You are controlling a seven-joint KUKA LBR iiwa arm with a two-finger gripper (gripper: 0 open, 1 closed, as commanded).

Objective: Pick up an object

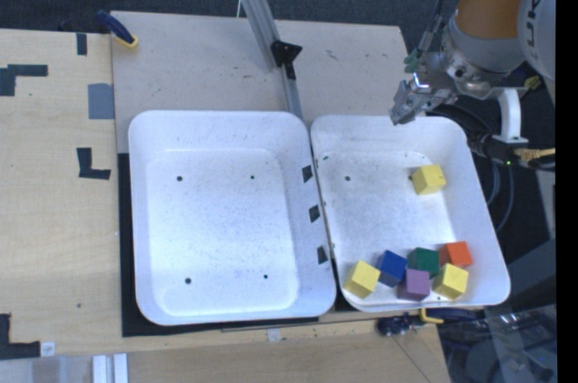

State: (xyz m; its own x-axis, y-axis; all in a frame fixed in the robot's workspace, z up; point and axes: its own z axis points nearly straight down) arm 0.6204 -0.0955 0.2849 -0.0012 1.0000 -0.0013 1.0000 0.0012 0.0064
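A yellow block (428,180) sits alone in the right bin (361,219), near its right wall. At the near end of that bin, more blocks huddle together: a yellow one (363,278), a blue one (392,266), a green one (423,260), a purple one (416,283), an orange one (456,254) and another yellow one (452,281). The left bin (217,219) lies just beside it. The gripper (404,112) hangs over the right bin's far edge with nothing in it; how it is set cannot be told. No writing can be read.

Overhead slanted view onto bins (312,137)
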